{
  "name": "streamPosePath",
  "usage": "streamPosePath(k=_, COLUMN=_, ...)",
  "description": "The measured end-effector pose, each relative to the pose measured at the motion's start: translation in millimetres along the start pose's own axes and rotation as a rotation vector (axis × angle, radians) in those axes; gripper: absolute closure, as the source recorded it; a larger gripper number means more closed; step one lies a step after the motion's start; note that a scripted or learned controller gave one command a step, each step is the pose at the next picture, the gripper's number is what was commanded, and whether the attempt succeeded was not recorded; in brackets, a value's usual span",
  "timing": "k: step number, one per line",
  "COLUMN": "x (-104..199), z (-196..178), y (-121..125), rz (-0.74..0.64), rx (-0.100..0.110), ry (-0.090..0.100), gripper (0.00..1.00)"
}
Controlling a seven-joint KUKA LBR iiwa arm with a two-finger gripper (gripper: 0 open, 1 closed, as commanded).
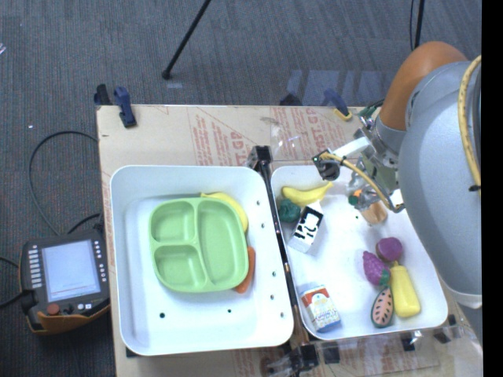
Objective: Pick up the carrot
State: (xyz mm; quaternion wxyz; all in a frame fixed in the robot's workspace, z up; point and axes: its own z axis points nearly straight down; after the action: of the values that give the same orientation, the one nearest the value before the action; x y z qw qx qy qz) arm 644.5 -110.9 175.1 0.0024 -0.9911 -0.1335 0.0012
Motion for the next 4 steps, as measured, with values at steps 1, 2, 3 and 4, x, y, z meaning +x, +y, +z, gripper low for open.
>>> streamPosePath(k=1, x=-9, z=-11, y=-101, rz=0.06, rx=0.004, ry=-0.001, gripper=1.0)
streamPosePath(k=2, x=-12, z=-9, y=-206, rz=0.061, rx=0.006, ry=-0.004, gripper=1.0)
streamPosePath(k=3, x=5, z=-140, y=-160, rz=0.052, rx=-0.002, ry=0.008, gripper=1.0)
streamPosePath(k=4, x=-86, z=-80, y=-208, rz=0.006, rx=0.0, ry=-0.012, gripper=1.0)
